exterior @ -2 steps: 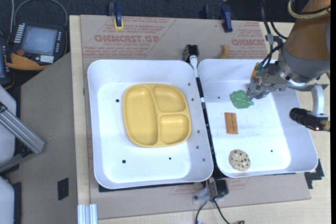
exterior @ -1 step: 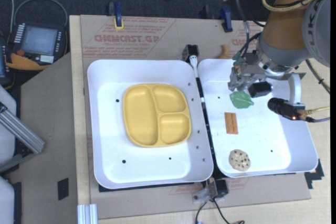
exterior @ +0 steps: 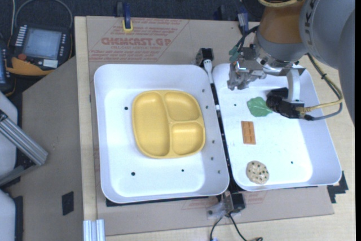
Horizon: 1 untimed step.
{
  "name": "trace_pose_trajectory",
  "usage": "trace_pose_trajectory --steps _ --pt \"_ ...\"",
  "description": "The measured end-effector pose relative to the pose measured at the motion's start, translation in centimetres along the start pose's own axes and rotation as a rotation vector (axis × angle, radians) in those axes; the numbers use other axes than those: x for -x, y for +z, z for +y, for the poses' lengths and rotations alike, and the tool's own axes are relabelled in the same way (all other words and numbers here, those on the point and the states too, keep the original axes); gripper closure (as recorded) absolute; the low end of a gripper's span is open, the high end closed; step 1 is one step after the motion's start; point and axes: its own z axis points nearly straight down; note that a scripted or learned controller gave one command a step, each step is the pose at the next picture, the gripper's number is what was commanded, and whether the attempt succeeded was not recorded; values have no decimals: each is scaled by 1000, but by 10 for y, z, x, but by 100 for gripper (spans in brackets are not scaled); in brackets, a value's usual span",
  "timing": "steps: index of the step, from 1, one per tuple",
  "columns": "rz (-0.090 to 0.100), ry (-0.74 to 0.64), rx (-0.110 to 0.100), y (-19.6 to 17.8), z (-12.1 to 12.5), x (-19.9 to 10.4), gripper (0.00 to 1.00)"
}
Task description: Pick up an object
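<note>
Pincer (exterior: 237, 80) hovering over right bin (exterior: 316, 149), near green piece (exterior: 259, 106); finger state impossible to tell; cookie (exterior: 257, 171), brown strip (exterior: 248, 132) lying loose for picking.

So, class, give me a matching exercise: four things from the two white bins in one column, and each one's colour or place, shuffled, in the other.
Things:
1. divided plate
2. leaf-shaped piece
3. flat strip
4. round cookie

Descriptions:
A. green, nearest the gripper
B. speckled, at the right bin's near edge
C. yellow, in the left bin
D. orange-brown, mid right bin

Pairs: 1-C, 2-A, 3-D, 4-B
</note>
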Motion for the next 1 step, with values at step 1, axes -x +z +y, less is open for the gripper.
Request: trace_pose_trajectory --steps 1 --pt "1 0 1 -2 24 -41 100"
